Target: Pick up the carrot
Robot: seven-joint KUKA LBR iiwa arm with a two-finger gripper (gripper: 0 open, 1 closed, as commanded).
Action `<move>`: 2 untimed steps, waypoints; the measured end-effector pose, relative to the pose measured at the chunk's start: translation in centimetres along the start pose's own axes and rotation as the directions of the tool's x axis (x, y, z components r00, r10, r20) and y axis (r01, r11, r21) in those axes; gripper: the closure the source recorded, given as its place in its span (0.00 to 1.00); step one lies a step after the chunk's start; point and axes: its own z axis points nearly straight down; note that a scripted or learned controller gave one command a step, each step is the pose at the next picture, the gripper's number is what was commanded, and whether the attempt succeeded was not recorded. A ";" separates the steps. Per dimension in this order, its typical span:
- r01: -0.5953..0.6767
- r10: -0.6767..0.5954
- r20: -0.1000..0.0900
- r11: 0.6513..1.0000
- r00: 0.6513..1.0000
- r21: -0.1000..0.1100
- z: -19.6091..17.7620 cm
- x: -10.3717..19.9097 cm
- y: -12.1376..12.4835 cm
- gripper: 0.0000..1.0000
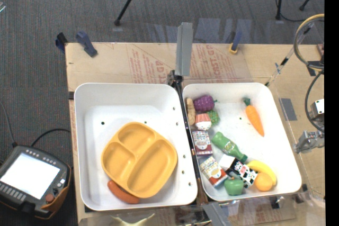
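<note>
The carrot is orange with a green top. It lies in the right bin, in the upper right part, with its green end toward the back and its tip pointing to the front right. It rests alone on the white floor, a little apart from the other toy foods to its left.
Left of the carrot are purple grapes and a green bottle. A banana, an orange and small cartons crowd the front. The left bin holds a yellow divided plate and a sausage.
</note>
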 end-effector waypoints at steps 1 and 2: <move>0.364 -0.364 0.000 0.931 0.931 0.001 -1.0 0.0 0.0 1.00; 0.671 -0.671 -0.001 0.742 0.742 0.001 -4.0 -0.8 0.1 1.00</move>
